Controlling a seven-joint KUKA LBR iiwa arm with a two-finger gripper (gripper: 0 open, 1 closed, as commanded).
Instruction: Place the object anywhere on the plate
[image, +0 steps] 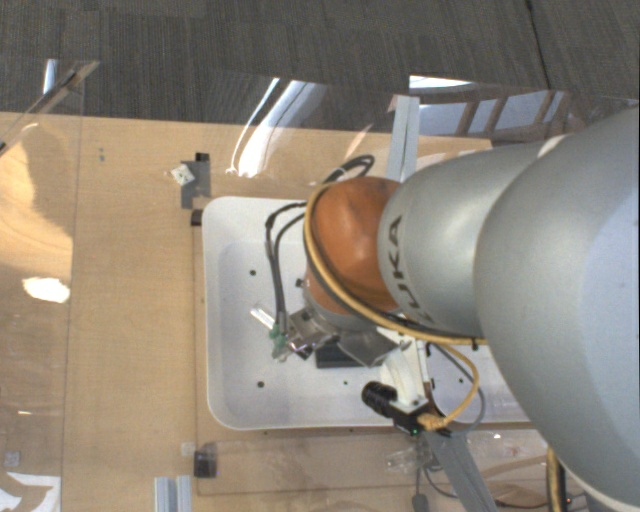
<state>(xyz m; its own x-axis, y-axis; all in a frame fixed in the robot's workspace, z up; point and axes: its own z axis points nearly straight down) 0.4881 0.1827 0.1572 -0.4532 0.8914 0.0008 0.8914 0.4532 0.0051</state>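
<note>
Over the white bin (235, 330), the big grey arm (470, 260) reaches down low. Its gripper (283, 340) sits near the bin floor, but I cannot tell how it is set. I cannot spot the object or a plate, so the job looks not done yet.

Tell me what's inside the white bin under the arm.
The white bin shows bare floor with small dark dots on its left side. The claw hangs over it. The arm covers the rest, so any plate or object there is hidden.
</note>
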